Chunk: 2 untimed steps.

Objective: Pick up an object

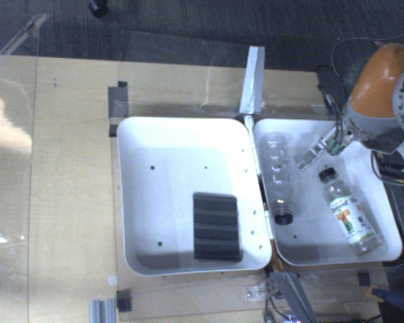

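The gripper (310,155) hovers, fingers narrowly apart and empty, near the right bin's (390,251) far edge; the labelled bottle (348,212) (lying toward its right edge) wants a square crosswise grip.

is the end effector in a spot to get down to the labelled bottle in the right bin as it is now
Probably yes. The end effector is over the right bin, just above the cap end of the labelled bottle, which lies flat with open floor around it. The clear bottle lies apart, along the left wall.
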{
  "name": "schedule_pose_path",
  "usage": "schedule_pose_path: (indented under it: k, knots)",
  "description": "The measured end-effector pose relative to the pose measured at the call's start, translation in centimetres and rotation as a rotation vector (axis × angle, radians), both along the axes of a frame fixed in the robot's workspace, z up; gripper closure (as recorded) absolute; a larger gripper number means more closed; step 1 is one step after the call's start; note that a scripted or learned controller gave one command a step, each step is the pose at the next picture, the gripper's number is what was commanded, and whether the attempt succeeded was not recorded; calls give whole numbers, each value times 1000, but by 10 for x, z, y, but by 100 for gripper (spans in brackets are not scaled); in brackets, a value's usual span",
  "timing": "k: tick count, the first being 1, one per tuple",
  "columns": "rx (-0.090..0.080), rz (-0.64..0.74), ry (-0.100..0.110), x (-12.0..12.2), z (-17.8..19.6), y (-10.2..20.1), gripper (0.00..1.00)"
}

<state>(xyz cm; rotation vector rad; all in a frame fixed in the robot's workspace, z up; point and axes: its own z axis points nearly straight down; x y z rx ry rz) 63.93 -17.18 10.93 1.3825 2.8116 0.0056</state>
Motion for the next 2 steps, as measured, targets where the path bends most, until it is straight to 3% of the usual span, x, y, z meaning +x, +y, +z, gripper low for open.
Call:
schedule_pose_path:
  k: [1,2]
  knots:
    - [-1,32,-2,5,-21,-9,0]
    - [0,-76,1,-54,-10,-27,0]
